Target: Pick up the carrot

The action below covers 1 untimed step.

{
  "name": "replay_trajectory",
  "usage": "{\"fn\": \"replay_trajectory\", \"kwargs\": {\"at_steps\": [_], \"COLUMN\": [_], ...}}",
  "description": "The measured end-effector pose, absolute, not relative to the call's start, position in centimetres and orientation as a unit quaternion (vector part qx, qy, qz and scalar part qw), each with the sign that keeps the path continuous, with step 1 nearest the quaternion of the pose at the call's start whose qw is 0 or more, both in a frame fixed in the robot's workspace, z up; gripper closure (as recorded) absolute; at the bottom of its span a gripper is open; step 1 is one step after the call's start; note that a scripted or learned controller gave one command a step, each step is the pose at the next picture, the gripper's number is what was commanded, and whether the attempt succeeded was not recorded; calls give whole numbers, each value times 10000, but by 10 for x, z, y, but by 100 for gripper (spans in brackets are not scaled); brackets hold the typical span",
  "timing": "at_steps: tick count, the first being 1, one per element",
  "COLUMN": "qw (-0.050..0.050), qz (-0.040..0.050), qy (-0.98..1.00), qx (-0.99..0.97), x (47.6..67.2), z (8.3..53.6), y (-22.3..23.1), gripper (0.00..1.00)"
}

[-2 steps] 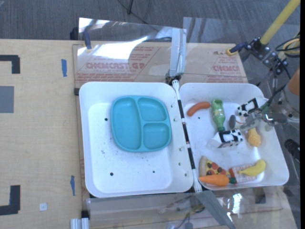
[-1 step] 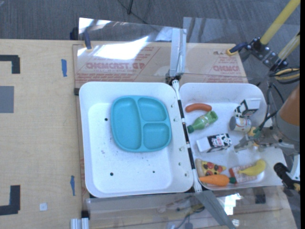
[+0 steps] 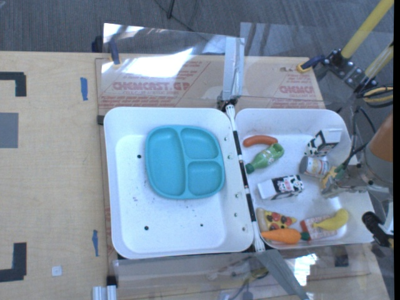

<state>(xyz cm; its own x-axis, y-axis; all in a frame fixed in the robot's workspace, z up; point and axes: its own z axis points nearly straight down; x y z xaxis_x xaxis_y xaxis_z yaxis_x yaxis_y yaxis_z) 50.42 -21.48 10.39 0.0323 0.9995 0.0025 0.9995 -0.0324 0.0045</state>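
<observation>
**Carrot at the near rim, gripper at the right wall**

The carrot [image 3: 282, 236] lies along the lower edge of the right bin [image 3: 294, 116], tight against the rim, with its green top pointing right. Just above it sits a small pizza slice [image 3: 277, 219], and to its right a banana [image 3: 333, 221] touching a flat pale packet [image 3: 315, 224], so there is little free room around it. The open floor in that bin is a narrow strip through the middle, between a black-and-white milk carton [image 3: 281, 187] and the lower cluster.

The gripper [image 3: 334, 181] hangs at the right side of the bin, near a small metal can [image 3: 314, 165]; whether its fingers are spread or closed, I cannot tell, as it blurs into cables and the arm's grey body cut off at the right edge. Nothing shows between the fingers.

Higher up lie a sausage [image 3: 259, 140], a green bottle [image 3: 264, 158] tilted beneath it, and a second carton [image 3: 324, 141] toward the upper right.

The left bin [image 3: 119, 186] holds a teal divided plate [image 3: 185, 161] in its upper middle, with wide bare white floor below, speckled with dark spots. Both bins rest on a pale wooden bench [image 3: 44, 180] marked with black and blue tape; printed cardboard [image 3: 156, 85] stands behind them.
</observation>
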Motion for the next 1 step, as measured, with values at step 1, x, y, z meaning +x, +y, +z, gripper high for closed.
{"fn": "replay_trajectory", "kwargs": {"at_steps": [1], "qw": [3], "qz": [26], "qy": [6957], "qx": [7184], "x": [504], "z": [104], "y": [-215], "gripper": [0]}}
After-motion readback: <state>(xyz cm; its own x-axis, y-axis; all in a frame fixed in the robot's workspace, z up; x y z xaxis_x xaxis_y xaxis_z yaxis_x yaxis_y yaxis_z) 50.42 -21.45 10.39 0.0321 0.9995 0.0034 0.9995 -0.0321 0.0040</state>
